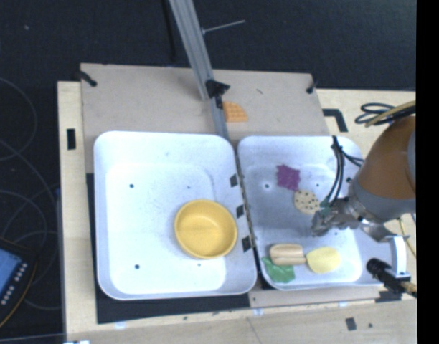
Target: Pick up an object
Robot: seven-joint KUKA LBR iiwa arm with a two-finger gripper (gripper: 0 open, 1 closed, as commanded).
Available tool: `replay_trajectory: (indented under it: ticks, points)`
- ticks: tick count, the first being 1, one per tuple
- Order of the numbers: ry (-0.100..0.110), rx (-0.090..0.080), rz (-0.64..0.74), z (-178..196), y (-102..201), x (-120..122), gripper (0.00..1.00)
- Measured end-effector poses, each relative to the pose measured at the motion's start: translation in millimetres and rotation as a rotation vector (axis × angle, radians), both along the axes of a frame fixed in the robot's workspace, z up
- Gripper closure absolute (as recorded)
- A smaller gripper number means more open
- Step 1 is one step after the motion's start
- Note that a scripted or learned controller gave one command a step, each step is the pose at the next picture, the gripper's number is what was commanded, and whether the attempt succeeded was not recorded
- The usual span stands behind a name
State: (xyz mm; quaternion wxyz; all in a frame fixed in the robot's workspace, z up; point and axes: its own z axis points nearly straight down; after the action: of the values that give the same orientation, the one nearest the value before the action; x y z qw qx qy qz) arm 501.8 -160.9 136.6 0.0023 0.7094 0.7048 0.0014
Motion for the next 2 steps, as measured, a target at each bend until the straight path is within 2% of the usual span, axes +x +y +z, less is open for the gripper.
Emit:
replay_trajectory:
  ticks: [2]
  points:
    - [-0.001,-0.001,0.010,81,-5,10,1.00]
